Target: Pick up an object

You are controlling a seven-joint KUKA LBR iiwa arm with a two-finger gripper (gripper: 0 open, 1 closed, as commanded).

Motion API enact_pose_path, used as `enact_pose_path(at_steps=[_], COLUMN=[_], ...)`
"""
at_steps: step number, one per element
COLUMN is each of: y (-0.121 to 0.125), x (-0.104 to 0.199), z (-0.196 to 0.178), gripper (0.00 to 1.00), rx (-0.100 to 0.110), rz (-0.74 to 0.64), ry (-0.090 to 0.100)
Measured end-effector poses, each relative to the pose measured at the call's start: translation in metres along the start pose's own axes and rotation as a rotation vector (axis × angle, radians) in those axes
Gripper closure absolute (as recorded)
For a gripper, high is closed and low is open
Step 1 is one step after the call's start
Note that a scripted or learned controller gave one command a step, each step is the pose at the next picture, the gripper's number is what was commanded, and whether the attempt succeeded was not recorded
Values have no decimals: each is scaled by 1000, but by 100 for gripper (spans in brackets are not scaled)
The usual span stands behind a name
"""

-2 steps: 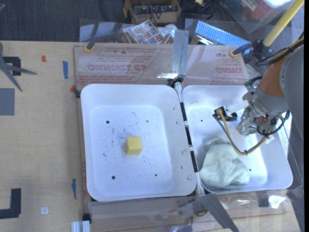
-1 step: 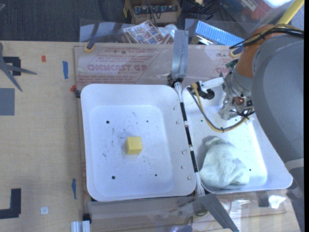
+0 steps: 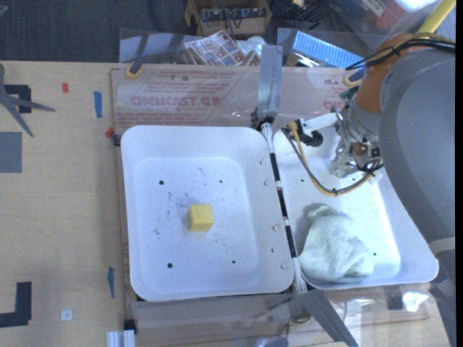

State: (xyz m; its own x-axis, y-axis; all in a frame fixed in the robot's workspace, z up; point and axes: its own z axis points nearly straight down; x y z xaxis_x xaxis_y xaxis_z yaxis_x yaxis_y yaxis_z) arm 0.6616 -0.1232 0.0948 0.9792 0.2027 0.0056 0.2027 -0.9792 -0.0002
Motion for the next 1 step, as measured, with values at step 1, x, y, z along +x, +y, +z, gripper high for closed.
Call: enact_pose_path(at_steps=[1], y=[-15], x=[-4], z=[8], gripper=[100], rx=[-1], rz=[6], ry=[-2])
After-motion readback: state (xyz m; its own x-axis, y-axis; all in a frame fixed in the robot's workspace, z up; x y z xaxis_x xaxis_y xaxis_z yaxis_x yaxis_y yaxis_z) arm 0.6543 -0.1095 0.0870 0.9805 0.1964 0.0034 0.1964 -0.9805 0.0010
